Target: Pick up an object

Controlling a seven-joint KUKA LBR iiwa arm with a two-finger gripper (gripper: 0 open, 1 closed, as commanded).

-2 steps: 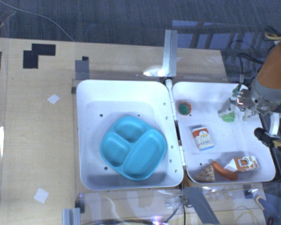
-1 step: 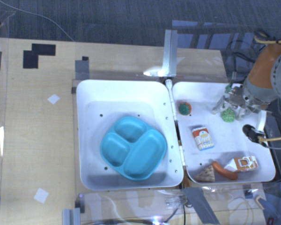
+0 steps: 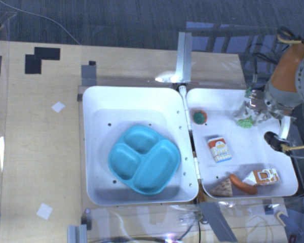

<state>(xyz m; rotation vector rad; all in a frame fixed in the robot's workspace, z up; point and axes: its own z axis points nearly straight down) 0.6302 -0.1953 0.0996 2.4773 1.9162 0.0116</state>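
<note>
A: Where's the gripper (image 3: 253, 110)?

B: Low in the right bin (image 3: 289, 186), right on a small green object (image 3: 245, 121) — whether its fingers have the thing I cannot tell.

A: What might spoil it?

B: The green piece looks tiny; an off-centre close could nudge it aside. The small carton (image 3: 219, 149) lies left and nearer the camera, the sausage (image 3: 241, 185) further that way — both well apart.

Arm (image 3: 294, 75) cut off at right edge
</note>
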